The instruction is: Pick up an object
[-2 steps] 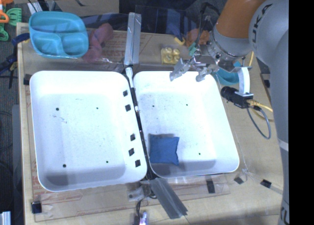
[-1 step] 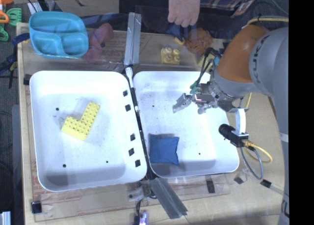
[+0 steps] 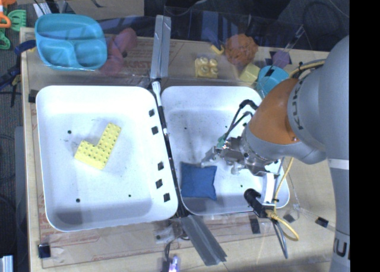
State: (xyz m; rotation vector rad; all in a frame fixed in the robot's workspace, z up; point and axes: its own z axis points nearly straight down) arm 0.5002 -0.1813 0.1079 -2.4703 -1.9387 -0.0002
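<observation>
A blue beanbag-like pad lies flat near the front of the right bin. A yellow L-shaped studded brick rests in the left bin. My gripper hangs low in the right bin, just above and to the right of the blue pad. The grey wrist with its orange band looms over it from the right.
Beyond the bins sit a blue divided tray, a pinkish soft object, a small yellow block, a brown lumpy object and a teal item. A metal divider runs between the bins.
</observation>
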